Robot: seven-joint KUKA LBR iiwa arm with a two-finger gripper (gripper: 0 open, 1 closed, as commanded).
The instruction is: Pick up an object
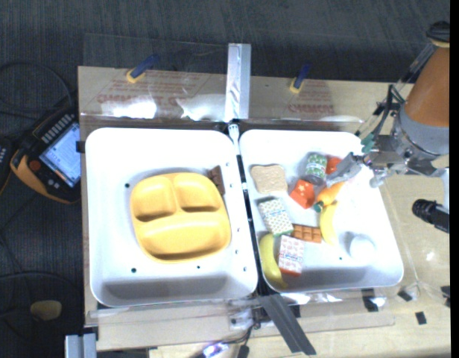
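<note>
The right bin [378, 271] holds several small items: a bread slice [269, 177], a green-and-grey can [314, 166], a red block [304, 193], an orange carrot-like piece [331, 192], a yellow banana [328, 222], a patterned box [275, 215], a brown waffle piece [307, 234], a red-and-white box [291, 253], a second yellow fruit [270, 263] and a white cup [358, 243]. My gripper [362, 170] hovers over the bin's upper right corner, just right of the can. It looks open, with bare bin floor between its fingers.
The left bin [103, 222] holds a yellow divided plate [181, 215] and a small brown piece [215, 176] at its right wall. A divider [243, 200] runs between the bins. A handheld pendant [54, 159] lies left of the bench.
</note>
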